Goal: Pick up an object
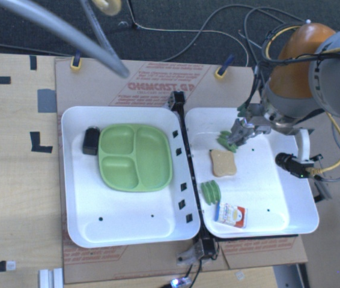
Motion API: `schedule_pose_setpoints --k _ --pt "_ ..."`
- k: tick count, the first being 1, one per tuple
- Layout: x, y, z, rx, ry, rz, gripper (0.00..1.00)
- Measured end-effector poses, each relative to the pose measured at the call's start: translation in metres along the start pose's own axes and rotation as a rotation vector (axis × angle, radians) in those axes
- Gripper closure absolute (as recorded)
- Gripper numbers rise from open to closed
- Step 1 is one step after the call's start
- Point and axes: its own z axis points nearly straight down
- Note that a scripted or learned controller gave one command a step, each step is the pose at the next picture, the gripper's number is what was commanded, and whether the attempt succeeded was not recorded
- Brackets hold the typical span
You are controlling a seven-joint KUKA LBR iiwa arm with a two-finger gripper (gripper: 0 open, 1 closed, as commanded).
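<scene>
My gripper [237, 132] is down in the right bin [278, 185], near its far left part. The fingers point toward a green leafy item [226, 141] and seem to touch or overlap it, but the spot is too small and blurred; I cannot tell whether they are parted or pinched, or whether the green item sits between them. The green item lies low at the bin floor, just beyond a tan bread-like slice [223, 162].

The slice lies flat near the left wall of the right bin. Nearer the camera, a green ribbed pod-like piece [211, 191] lies close to the divider between the bins. Just beside that, to the right and nearer still, is a small white carton [230, 215] with red and yellow print, lying flat.

Behind the gripper my wrist rises to the orange band [299, 56] and the grey arm body at the right edge, with yellow and black cables looping around it. A black fitting [291, 163] sits over the right bin's right side.

The left bin [80, 209] holds a green compartment tray [136, 157], three sections, lying flat in the middle. A small black block [91, 141] touches or sits just beside the tray's left edge.

Both bins rest on a cardboard sheet [158, 83] with red print, on the wooden worktop [14, 179]. Yellow and blue clamps hold the sheet's far edge.
</scene>
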Motion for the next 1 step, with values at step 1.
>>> schedule_pose_setpoints --k 1 --pt "0.0533 0.0096 -0.0063 -0.001 0.0 -0.002 1.0"
